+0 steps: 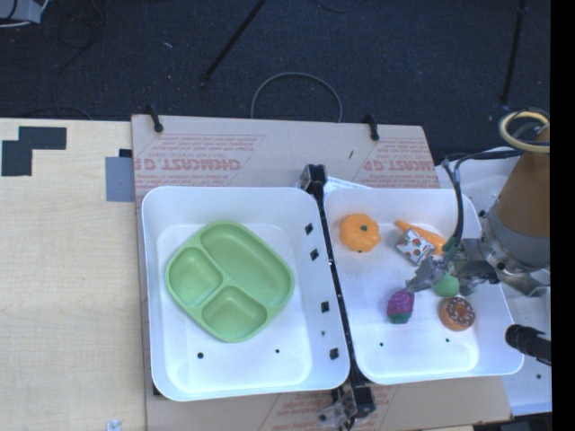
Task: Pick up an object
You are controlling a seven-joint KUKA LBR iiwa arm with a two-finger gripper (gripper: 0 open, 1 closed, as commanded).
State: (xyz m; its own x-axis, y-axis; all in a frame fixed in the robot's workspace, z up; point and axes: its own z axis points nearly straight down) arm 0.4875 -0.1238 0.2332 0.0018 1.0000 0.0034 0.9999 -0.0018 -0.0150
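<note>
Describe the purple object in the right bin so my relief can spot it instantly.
Start at the right bin, the one without the green divided plate. Look low in its middle, just left of the tool. The purple object is a small, dark, rounded lump, the bin's only purple piece, left of the sprinkled donut.

You see two white bins: the left bin (pixel 171 232) and the right bin (pixel 377 348) both look like smooth, slightly glossy moulded plastic. The green divided plate (pixel 229 281) has the same smooth plastic look, matt rather than shiny. Under the bins lies a printed brown cardboard sheet (pixel 269 151), dull and papery. The bench top (pixel 63 285) beside it looks like pale, matt wood laminate.
</note>
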